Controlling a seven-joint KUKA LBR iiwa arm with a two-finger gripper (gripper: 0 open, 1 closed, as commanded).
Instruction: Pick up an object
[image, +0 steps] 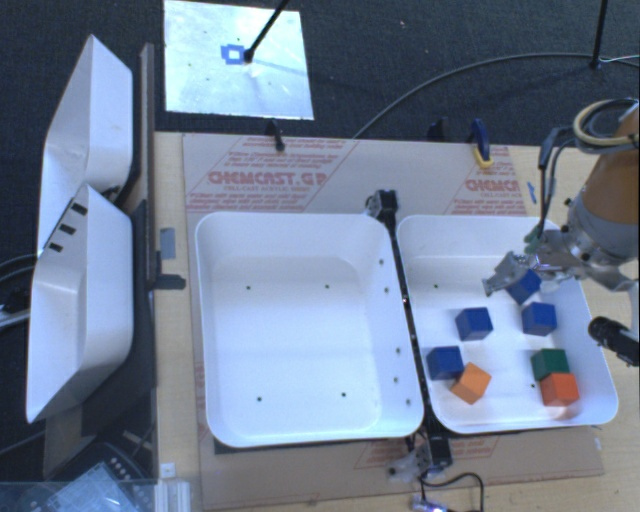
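Observation:
My gripper (516, 277) hangs over the upper middle of the right bin (440, 235), reaching in from the right. A blue cube (525, 288) shows between its grey fingers, which are shut on it. Loose on the bin floor below lie a second blue cube (473, 322), a third blue cube (539, 318) and another blue one (444, 361). An orange cube (471, 383) sits tilted beside that last one. A green cube (549, 362) and a red-orange cube (560, 389) are close together in the lower right corner.
The left bin (300, 330) stands beside the right one, the two meeting at a dark divider (400, 300). Clamps (482, 145) and cables lie at the bench's far edge. White folded panels (85, 230) stand at the left.

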